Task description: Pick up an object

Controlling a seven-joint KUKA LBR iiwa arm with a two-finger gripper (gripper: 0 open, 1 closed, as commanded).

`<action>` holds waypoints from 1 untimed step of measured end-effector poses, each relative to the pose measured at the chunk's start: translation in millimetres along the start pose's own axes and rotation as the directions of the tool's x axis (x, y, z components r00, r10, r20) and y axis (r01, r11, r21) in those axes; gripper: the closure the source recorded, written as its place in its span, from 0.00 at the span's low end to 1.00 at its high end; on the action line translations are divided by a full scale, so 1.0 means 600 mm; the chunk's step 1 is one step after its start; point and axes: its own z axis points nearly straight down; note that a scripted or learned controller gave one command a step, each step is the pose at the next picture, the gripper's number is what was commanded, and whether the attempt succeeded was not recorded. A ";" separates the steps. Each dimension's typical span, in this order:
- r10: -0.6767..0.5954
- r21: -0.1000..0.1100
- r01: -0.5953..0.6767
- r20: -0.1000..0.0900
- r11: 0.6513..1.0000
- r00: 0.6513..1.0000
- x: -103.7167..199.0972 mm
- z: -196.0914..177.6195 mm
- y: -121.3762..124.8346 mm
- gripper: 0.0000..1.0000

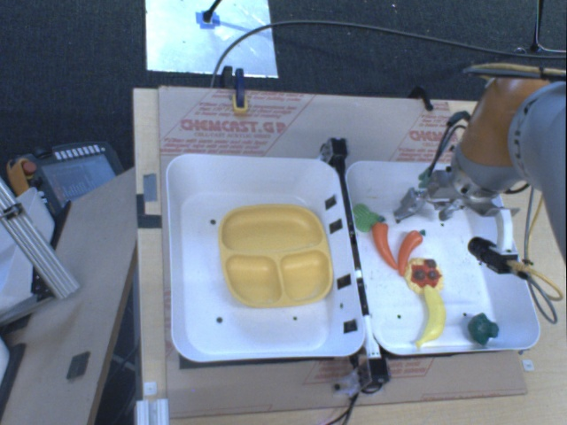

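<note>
Seen from above at a slant: two shallow white plastic bins side by side on a tan desk (106, 237), left bin (190, 264) and right bin (514, 317) meeting along a dark hinged seam.

In the left bin, near its middle, a yellow plastic divided plate (275, 255) with three compartments, lying flat.

In the right bin, a cluster of small toys. Toward the left part, an orange plastic carrot with a green leafy top (383, 244), lying at a slant. Just beside it on the right, a red-orange chili pepper toy (408, 248), close to the carrot, contact hard to judge. Below these, a yellow curved banana-like toy with a red flower-shaped piece at its upper end (431, 308). Near the bin's lower right corner, a small dark green rounded toy (481, 328), well apart from the others.

Reaching in from the right, the grey arm with an orange band (500, 127). Metal gripper (431, 204) low over the upper part of the right bin, above and to the right of the carrot and chili. Fingers apart, nothing between them.
</note>
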 end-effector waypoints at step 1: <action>0.000 -0.006 0.000 0.002 1.000 1.000 -0.001 -0.023 0.003 1.00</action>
